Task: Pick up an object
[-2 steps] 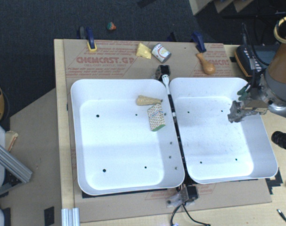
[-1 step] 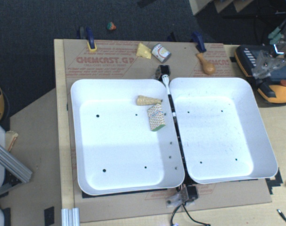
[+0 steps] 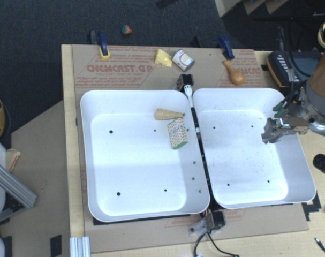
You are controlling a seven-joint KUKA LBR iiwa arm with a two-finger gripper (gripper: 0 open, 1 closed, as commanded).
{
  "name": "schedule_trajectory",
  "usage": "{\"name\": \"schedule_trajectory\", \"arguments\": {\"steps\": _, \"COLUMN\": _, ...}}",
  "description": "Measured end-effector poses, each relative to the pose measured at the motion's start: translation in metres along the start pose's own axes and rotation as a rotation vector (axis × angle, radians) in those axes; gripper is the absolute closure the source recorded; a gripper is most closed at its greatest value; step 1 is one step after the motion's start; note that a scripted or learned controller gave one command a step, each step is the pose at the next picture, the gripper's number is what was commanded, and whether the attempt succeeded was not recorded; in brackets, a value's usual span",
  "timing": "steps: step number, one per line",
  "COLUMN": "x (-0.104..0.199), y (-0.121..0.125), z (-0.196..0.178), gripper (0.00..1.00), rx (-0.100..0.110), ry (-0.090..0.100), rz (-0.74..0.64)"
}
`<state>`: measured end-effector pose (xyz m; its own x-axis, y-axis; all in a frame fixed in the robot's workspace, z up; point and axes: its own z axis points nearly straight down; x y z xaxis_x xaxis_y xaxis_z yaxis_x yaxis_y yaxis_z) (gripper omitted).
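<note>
Claw (image 3: 273, 130) over right bin (image 3: 248, 197), blurred, finger state unclear; arm (image 3: 317, 98) cut off at edge.

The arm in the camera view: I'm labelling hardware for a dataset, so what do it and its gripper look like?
The arm enters from the right edge as a bulky, rounded grey body, with dark cables running along it above. At its end sits a small metallic grey gripper with darker parts and a greenish fitting at its base. The view is too blurred to read any markings.
</note>
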<state>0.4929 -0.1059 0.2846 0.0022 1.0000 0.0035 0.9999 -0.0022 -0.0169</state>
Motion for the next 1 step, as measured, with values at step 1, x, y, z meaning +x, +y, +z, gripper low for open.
{"name": "schedule_trajectory", "arguments": {"steps": 1, "x": 0.0532, "y": 0.0324, "z": -0.1452, "gripper": 1.0, "rx": -0.037, "ry": -0.004, "rz": -0.011}}
